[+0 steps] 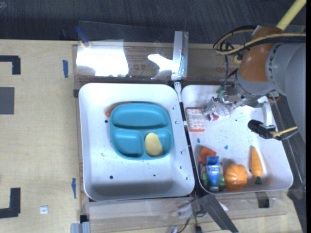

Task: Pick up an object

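While my gripper (pixel 219 104) hangs low over the far end of the right bin (pixel 284 147), I cannot tell how far apart my jaws stand; the metal there is a tangle of glints, and I see nothing plainly caught between them. I judge this to be the approach: no object has been lifted yet.

The likeliest pick is the small orange-and-white box (pixel 195 119), lying flat just beside my jaws on the side toward the left bin (pixel 92 130). Well apart from my jaws, at the near end of this bin, lie a carrot (pixel 255 162), a round orange fruit (pixel 235 175) and a blue toy (pixel 213 168). Past the dividing walls, a blue divided plate (pixel 129 130) holds a yellow lemon-like piece (pixel 153 144).

Next, I would shift sideways over the box, span its narrow side, then descend. It lies close to the bin wall, so my outer jaw may clip the rim.
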`<state>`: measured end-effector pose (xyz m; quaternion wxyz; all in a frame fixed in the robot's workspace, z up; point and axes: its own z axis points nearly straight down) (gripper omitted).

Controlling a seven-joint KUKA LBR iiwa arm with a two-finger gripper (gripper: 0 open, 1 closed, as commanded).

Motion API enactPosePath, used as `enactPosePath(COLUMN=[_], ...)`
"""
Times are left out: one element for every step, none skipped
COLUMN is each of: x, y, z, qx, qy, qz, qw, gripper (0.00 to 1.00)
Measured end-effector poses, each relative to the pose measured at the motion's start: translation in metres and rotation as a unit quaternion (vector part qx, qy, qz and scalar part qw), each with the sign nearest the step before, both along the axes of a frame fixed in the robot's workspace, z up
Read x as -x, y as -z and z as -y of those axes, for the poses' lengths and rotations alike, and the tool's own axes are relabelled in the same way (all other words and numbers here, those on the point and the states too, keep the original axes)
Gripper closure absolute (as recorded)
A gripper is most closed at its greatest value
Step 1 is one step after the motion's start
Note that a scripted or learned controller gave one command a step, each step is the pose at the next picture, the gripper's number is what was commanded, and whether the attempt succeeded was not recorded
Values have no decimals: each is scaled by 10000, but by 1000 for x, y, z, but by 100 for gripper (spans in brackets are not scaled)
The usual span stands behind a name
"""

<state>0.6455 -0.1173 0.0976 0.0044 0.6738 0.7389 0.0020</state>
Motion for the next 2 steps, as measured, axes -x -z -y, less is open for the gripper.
enactPosePath(x=[-19, -20], y=[12, 12], z=[-16, -16], qx=[1, -10], qy=[-863, -773], qz=[-86, -82], qw=[9962, 9970], gripper=[100, 100])
